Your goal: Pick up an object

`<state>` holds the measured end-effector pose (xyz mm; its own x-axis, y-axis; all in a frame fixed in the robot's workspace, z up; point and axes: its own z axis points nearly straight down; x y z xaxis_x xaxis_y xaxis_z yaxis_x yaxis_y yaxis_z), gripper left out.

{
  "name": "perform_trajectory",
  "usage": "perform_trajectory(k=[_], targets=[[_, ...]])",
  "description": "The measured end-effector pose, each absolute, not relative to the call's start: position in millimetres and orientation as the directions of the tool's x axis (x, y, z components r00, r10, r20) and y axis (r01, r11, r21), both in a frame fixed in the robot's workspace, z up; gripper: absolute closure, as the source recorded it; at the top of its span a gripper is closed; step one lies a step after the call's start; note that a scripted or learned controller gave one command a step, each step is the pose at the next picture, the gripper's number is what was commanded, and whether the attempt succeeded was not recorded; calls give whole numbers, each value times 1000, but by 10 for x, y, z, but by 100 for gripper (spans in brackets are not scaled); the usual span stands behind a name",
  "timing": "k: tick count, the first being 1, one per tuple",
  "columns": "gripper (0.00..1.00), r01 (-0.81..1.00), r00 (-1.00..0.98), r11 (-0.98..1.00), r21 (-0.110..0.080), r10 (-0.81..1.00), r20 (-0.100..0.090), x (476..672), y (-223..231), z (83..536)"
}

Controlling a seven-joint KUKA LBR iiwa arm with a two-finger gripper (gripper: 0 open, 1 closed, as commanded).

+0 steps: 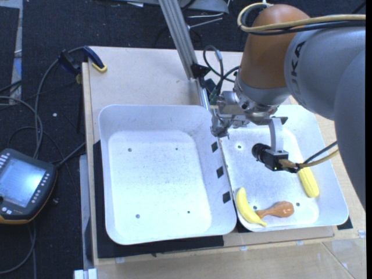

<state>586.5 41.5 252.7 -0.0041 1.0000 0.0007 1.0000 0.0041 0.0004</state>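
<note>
Three objects lie in the right bin [251,180], near its front. A yellow banana [247,208] lies by the front left corner. Just to its right is an orange-brown drumstick-shaped toy [278,210]. A yellow corn cob [308,182] lies toward the right wall. My gripper [221,128] hangs under the orange band, over the back left corner of the right bin, close to the wall shared by the two bins. It is well behind the three objects and touches none of them. A black fitting [266,154] juts out below the wrist.
The left bin [157,173] is beside the right one. A slanted aluminium strut [180,34] rises behind the bins near the wrist. A blue and yellow clamp [93,60] grips the bench's back left corner. A teach pendant [20,185] lies on the floor at left.
</note>
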Motion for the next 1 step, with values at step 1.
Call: perform_trajectory(k=[1], targets=[[100, 1000, -5, 5, -1, 1000, 1, 5924, 956, 2514]])
